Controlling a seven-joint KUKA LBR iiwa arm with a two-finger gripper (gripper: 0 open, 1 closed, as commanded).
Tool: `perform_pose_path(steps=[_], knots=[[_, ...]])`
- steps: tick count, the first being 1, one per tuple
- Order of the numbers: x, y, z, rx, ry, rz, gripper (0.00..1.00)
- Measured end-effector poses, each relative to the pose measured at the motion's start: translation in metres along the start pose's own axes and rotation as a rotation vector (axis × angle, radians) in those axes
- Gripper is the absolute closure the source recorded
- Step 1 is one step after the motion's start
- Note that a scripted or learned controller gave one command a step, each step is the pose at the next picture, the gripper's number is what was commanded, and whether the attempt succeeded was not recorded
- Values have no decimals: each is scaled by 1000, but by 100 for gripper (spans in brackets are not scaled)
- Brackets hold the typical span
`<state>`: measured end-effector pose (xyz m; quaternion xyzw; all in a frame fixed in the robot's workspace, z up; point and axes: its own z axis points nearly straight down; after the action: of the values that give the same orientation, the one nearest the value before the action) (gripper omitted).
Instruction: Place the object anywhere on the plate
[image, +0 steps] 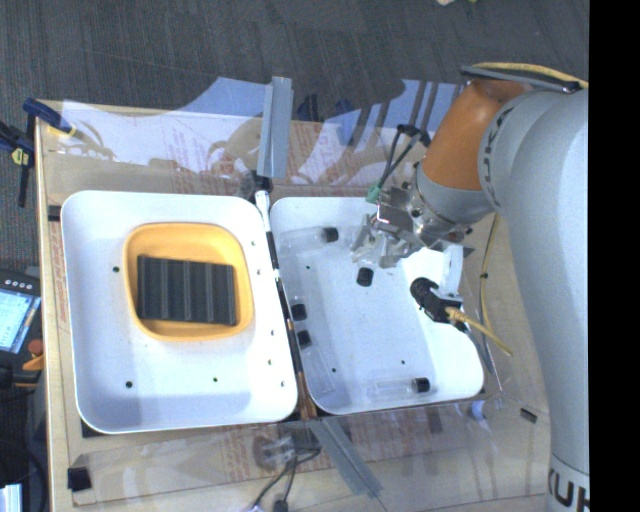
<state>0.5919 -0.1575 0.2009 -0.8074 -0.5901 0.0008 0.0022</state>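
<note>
A yellow plate (185, 238) with a dark ridged insert (190, 290) lies in the left bin (100, 390). My gripper (374, 248) hangs over the upper middle of the right bin (350, 400), well to the right of the plate. A small black-capped piece (365, 276) sits directly under the gripper, touching or nearly touching it; I cannot tell whether it is held. A clear vial with a black cap (327, 235) lies just left of the gripper. Another clear vial (403, 385) lies near the bin's front edge.
The arm's grey body and orange band (460, 140) cover the right bin's far right corner. A black connector (428, 296) with a yellow cable hangs off the wrist. Two small black clips (299, 325) sit on the ridge between the bins.
</note>
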Motion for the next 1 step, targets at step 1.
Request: perform_pose_path(steps=[1], knots=[[34, -1, -32, -3, -2, -256, 100]])
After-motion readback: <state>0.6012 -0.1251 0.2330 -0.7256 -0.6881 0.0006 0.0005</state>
